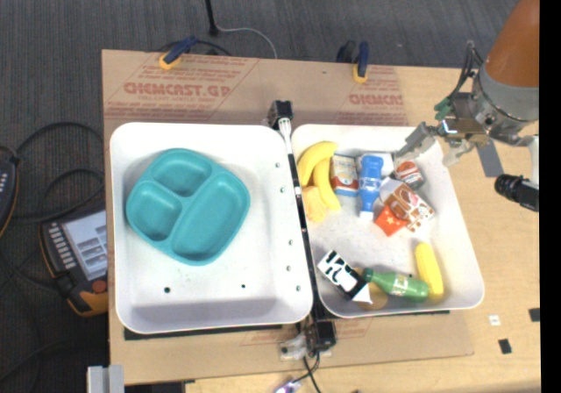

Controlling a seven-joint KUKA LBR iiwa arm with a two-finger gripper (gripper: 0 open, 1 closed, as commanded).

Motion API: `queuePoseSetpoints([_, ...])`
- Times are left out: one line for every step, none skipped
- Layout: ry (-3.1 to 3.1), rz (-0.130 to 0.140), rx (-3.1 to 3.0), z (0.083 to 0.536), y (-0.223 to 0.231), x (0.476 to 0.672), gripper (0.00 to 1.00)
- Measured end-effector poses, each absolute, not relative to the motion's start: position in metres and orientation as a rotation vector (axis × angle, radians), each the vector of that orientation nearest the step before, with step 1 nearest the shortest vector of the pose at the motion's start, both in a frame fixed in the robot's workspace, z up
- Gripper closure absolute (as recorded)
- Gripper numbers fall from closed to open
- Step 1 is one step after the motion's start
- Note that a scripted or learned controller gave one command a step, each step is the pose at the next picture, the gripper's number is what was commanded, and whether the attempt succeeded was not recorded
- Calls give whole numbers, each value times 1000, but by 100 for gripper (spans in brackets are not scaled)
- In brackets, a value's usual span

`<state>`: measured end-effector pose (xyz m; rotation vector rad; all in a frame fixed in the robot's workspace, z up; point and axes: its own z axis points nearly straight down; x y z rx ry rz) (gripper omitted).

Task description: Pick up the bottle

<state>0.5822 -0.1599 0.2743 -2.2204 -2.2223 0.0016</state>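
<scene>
Green bottle (399, 284) lies flat at right bin's (469, 246) front edge, touching a black-white box (337, 270). End effector (429, 139) hovers well apart at the far rim, open, empty. Risk: crowding box blocks a finger, bottle rolls.

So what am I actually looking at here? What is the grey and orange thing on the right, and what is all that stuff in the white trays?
That is a robot arm, seen by one camera fixed above the bench and looking down at a slant. At its end is a two-finger gripper, its hand, which hovers over the far corner of the right bin. Nothing sits between its fingers. That bin holds toy groceries: a green bottle lying on its side near the front, which the arm is meant to pick up, bananas, a blue and white carton and a few small packets. The left bin holds a teal divided plate.
</scene>
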Motion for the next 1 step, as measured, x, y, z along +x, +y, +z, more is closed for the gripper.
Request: queuePoseSetpoints([-2180,4,-2258,169,-104,625,0])
